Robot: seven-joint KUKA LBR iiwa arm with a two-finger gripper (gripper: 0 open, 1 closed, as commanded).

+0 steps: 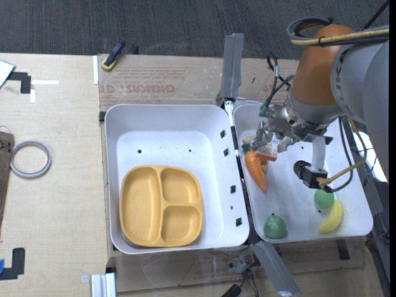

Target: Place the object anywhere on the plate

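Against the right bin's left wall I see the carrot (255, 171), just below my gripper (270, 142); whether it's open I cannot tell. I'd grip mid-carrot, lift clear of the divider, then cross to the yellow plate (162, 205).

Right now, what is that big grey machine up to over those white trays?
The grey robot arm with an orange band reaches over the right white bin, its tool low above an orange toy carrot. A green pear-shaped toy and a yellow toy banana lie nearby. The yellow divided plate in the left white bin has nothing on it yet.
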